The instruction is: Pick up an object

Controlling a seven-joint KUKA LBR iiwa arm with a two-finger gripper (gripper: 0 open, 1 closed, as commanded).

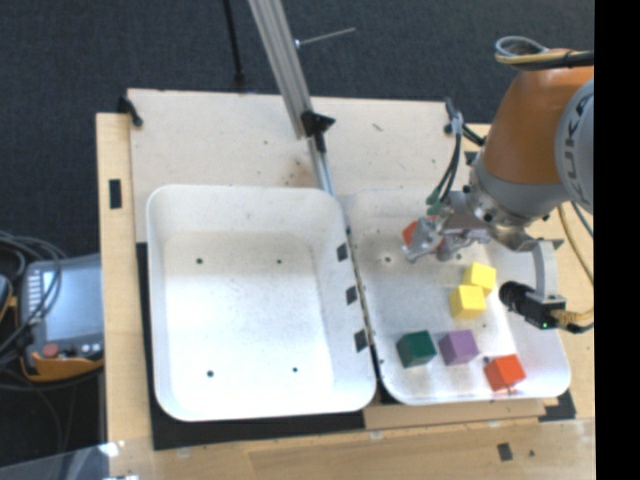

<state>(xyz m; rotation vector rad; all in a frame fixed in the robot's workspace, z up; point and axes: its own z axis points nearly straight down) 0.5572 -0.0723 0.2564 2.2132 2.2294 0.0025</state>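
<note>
My gripper [432, 240] hangs over the upper part of the right bin [390, 368], under the grey and orange arm. A small orange-red piece [410, 231] shows at the gripper's left edge, partly hidden; whether it is touched I cannot tell. Two yellow blocks lie just right of the gripper, one [482, 275] above the other [467, 300]. Along the bin's near side sit a green block [416, 348], a purple block [458, 347] and an orange block [504, 371].
The left bin [165, 268] lies beside the right one, their walls meeting mid-view. A slanted metal rail [285, 63] rises from the bench behind the bins. A grey box with cables [55, 308] stands off the bench's left edge.
</note>
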